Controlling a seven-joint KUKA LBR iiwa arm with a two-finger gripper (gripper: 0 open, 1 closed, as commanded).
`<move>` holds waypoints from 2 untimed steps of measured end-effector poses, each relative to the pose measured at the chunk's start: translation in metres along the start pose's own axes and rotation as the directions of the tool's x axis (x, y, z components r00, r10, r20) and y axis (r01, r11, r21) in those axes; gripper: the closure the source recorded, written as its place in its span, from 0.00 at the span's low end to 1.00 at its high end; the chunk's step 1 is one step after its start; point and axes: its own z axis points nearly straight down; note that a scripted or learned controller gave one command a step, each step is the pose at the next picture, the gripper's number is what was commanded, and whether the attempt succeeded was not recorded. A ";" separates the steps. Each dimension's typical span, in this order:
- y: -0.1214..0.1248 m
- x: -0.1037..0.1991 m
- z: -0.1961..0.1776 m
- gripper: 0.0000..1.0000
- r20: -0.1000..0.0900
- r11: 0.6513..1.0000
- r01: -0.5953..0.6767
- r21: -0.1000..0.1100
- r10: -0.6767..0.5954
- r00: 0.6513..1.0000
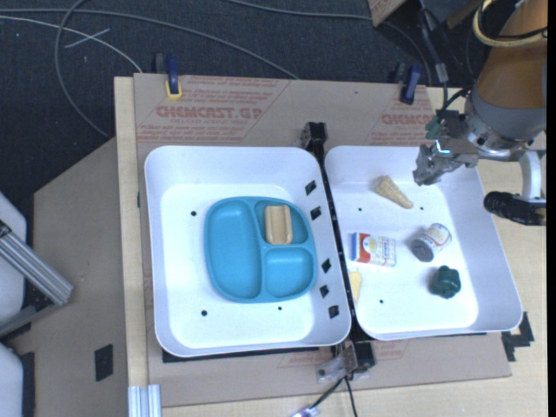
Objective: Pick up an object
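Surface (130, 259) of pale board carries two white bins. The left bin (174, 311) holds a blue divided tray (228, 250) with a tan block (277, 224) in its upper right compartment. In the right bin (486, 285) lie a small red and white packet (373, 249), a pale yellow wedge (393, 191), a grey can (429, 241) on its side and a dark green lump (446, 281). The tool (428, 172) hangs over the bin's upper right part, just beside the wedge and holding nothing.

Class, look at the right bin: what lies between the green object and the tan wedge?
In the camera view, the small can lies between the green object and the wedge.
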 end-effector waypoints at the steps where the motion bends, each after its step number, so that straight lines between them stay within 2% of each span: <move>1: 0.002 0.060 -0.006 1.00 -0.001 1.000 0.000 0.001 0.000 1.000; 2: 0.003 0.117 -0.012 1.00 0.000 1.000 0.000 0.001 0.000 1.000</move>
